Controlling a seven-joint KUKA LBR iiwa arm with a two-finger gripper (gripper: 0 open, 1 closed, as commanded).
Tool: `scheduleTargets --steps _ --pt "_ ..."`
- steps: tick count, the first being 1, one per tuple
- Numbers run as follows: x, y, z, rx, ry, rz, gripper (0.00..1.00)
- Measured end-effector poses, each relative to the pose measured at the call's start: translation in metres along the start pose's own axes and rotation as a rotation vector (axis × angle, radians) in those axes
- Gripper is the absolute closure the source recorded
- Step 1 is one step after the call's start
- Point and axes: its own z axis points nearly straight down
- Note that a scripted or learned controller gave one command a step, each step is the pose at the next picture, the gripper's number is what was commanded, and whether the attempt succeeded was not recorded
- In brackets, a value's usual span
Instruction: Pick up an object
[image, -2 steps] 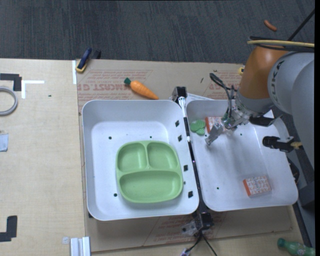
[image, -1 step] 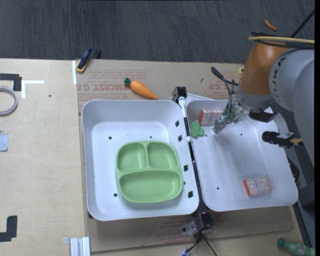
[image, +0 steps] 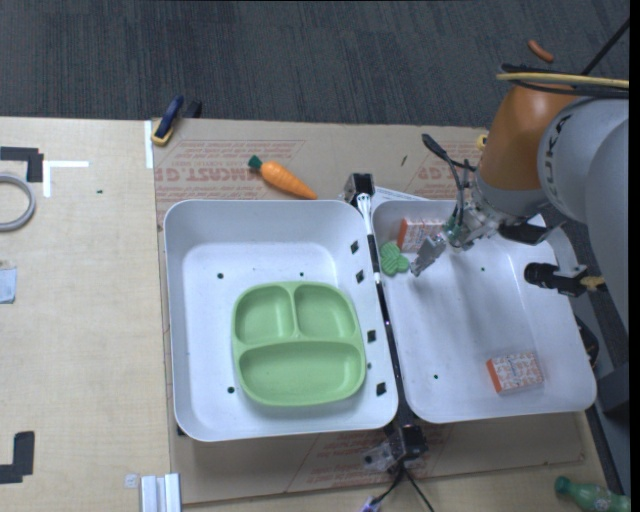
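Note:
My gripper (image: 428, 255) hangs low over the far left corner of the right bin (image: 470, 330), its tip pointing down and to the left. Just left of the tip, a small green toy (image: 393, 261) lies against the bin's left wall. An orange and white box (image: 411, 234) sits right behind the tip, close to it or touching. I see nothing held. A second orange and white box (image: 516, 372) lies flat near the bin's front right corner.
In the left bin (image: 190, 300) sits a green divided plate (image: 298, 343). A toy carrot (image: 283, 177) lies on the cardboard behind the bins. The arm's orange band (image: 520, 135) and grey body rise over the right bin's far right side.

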Motion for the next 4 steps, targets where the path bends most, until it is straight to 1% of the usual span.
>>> scheduleTargets --steps 1,2,3,4 --pt "0.033 0.023 -0.093 -0.032 -0.007 -0.271 0.0" --pt "0.052 0.022 -0.093 -0.03 -0.009 -0.523 0.0" --pt "0.063 0.029 -0.093 -0.031 -0.011 -0.611 0.0" --pt "0.063 0.029 -0.093 -0.031 -0.011 -0.612 0.0"
